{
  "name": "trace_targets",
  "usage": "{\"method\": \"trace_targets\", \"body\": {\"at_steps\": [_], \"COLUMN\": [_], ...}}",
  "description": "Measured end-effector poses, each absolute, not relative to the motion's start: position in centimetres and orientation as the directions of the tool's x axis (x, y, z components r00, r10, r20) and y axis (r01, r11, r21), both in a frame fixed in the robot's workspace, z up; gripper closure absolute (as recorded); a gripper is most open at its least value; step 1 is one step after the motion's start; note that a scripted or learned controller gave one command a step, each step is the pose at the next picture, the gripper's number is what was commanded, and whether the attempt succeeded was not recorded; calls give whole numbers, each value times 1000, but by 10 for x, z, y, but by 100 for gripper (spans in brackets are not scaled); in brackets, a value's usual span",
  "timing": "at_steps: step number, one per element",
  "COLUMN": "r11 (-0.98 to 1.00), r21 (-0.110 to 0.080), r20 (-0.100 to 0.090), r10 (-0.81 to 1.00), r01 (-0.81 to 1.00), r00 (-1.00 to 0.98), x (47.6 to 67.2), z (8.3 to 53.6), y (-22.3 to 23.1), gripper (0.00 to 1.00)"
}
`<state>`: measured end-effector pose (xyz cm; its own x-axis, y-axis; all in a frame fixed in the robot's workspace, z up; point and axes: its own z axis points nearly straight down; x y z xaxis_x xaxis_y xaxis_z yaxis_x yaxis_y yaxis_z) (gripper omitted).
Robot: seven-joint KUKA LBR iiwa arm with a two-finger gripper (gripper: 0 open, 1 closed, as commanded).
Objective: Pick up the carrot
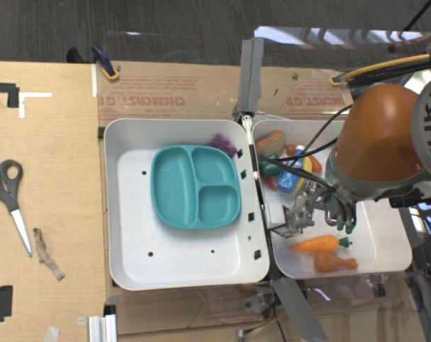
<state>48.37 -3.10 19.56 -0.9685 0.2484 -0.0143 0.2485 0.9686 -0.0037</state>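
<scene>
An orange carrot (316,244) with a green top lies flat near the front of the right bin (390,261). My gripper (301,214) hangs just above and behind its left end, with its metal fingers pointing down into the bin. Nothing sits between the fingers that I can see. The arm's orange band looms over the right half of that bin and hides part of it.
A brownish-orange toy (334,263) lies right in front of the carrot. Several colourful toys (290,166) crowd the back of the right bin. The left bin (122,248) holds a teal divided plate (197,187) and a purple item (223,144). Scissors (10,198) lie on the bench at left.
</scene>
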Motion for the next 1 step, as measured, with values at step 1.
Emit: {"method": "trace_targets", "body": {"at_steps": [1], "r11": [970], "r21": [0], "r20": [-3], "r10": [241], "r01": [241], "r00": [-970], "x": [482], "z": [192], "y": [-26], "gripper": [0]}}
